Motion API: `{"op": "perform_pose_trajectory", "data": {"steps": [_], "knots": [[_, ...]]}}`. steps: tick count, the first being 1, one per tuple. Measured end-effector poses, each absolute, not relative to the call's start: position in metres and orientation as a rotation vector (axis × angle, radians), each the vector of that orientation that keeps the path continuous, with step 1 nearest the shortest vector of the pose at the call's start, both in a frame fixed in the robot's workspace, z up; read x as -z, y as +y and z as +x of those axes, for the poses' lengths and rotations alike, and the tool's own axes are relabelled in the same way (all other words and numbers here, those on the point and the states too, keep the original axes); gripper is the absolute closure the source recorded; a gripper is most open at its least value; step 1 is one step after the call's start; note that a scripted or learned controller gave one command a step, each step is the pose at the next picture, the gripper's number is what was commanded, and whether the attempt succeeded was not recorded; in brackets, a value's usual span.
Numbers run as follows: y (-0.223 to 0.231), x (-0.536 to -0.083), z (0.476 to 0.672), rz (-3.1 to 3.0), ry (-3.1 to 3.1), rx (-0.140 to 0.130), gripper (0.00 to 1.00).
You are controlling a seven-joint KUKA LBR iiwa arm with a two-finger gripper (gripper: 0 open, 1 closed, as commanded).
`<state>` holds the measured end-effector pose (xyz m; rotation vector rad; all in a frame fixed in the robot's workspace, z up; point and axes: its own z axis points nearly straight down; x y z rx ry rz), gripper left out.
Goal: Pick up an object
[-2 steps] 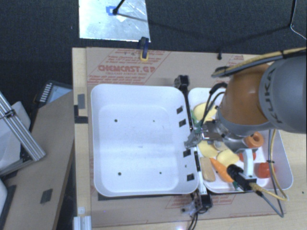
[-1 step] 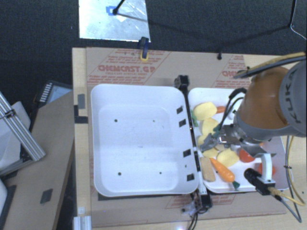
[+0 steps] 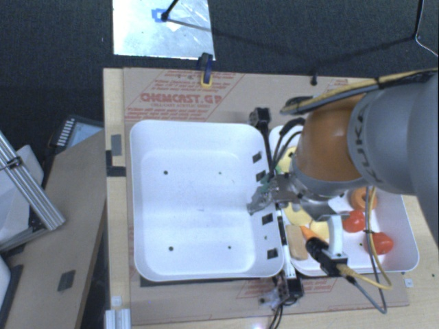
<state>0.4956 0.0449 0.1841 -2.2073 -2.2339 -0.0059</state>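
camera view, arm [image 3: 357, 139] over right bin [image 3: 405, 249]

A brown table [image 3: 178, 91] printed with red lettering is seen under two shallow white bins. The left bin [image 3: 195, 197] lies beside the right bin [image 3: 405, 242], their walls nearly touching. A yellow and blue clamp [image 3: 206, 70] is fixed at the table's far edge, and a shiny silver sheet [image 3: 161, 16] is laid beyond it on dark carpet [image 3: 48, 53]
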Motion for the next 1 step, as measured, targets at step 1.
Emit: {"op": "perform_pose_trajectory", "data": {"steps": [1], "knots": [[0.0956,-0.1842,0.4862,-2.209,-2.232,0.004,0.0]]}}
